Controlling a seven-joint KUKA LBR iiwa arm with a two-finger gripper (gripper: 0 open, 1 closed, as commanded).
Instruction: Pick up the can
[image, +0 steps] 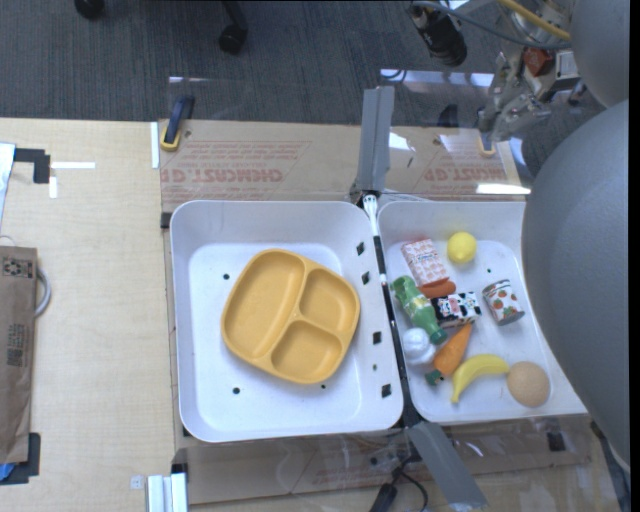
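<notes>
Two white bins, a grey arm at the right, and a small can waiting among toy food.

Biggest is the arm (585, 250), covering the right edge of the right bin (500, 225); its gripper (510, 105) hangs behind the bins, and whether it is open or closed I cannot tell. The left bin (190, 300) carries a yellow divided plate (290, 315). The can (503, 301) lies tilted in the right bin, near the arm, with a banana (475, 373), carrot (452, 350) and lemon (461, 247) around. I think the can may roll away, or a neighbour gets pinched.
</notes>
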